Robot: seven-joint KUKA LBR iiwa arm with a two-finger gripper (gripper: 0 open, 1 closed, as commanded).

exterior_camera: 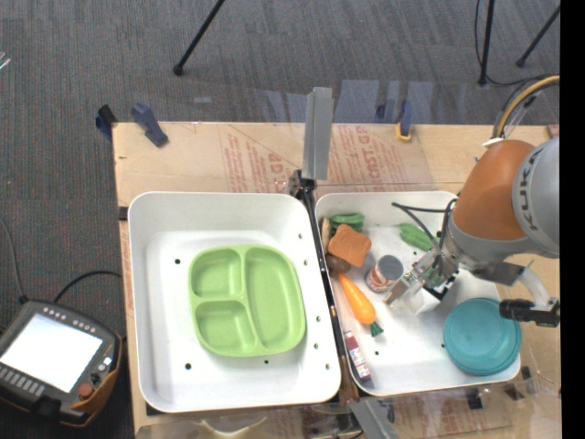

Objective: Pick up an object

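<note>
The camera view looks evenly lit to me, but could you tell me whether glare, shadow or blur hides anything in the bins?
In the camera view, lighting is soft and even; the white bins show no strong glare. The green divided plate is sharp. Around the gripper, small parts are fine and slightly soft, so its fingers are hard to read. The carrot and teal bowl are clearly visible.

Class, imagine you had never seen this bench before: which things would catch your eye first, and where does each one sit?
The lime-green divided plate lies alone in the left bin. In the right bin the grey arm with its orange band reaches down, its gripper beside a small can. An orange carrot lies at the middle, and a teal bowl fills the near right corner.
</note>
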